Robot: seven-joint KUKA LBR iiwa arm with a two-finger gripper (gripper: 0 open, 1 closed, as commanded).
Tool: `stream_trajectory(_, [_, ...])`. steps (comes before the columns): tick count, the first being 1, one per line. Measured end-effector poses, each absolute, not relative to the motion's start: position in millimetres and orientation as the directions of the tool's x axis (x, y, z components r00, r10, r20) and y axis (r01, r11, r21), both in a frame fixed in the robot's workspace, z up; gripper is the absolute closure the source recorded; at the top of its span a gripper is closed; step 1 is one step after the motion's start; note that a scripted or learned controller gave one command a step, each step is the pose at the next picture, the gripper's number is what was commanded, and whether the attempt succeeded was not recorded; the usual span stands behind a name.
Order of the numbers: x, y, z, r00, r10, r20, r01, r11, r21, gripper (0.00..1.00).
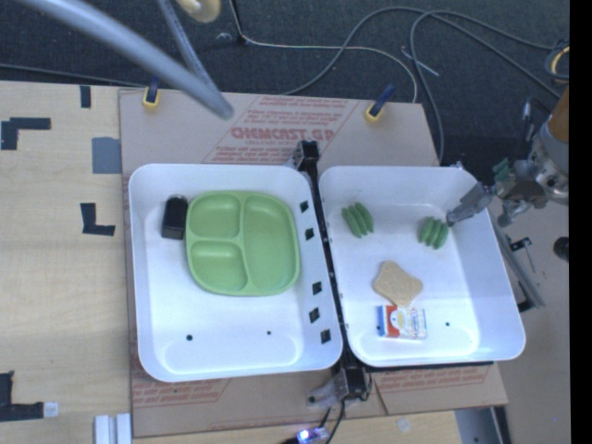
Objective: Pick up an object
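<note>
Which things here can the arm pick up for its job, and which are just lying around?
For the job:
gripper
two green pieces
piece of bread
small packet
green divided plate
black block

Just lying around:
cables
yellow clamps
cardboard sheet

Printed matter, legible or partly so:

1. Cardboard sheet (277, 128) lying under the two bins: red lettering running along its far edge, the large line appearing to read "CHEMCAST GP", though it is blurring; the smaller lines above are staying unreadable.

2. Small white packet (401, 323) in the right bin (481, 276): showing red and blue print, too small to read.
</note>
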State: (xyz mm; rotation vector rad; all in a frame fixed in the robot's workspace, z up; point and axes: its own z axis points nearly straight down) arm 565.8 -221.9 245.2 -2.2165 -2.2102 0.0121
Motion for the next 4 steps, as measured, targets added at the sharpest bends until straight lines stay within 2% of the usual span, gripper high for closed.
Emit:
stream_trajectory(1, [568.3, -221.4, 252.9, -0.001, 1.0, -0.001, 1.0, 0.001, -0.001, 0.0])
stream_trajectory(2, [565.7, -223.1, 188.4, -0.001, 1.0, 0.001, 1.0, 0.001, -0.008, 0.0])
stream_trajectory(4, [569.0, -220.3, 89.7, -0.002, 1.0, -0.001, 1.0, 0.002, -0.005, 0.0])
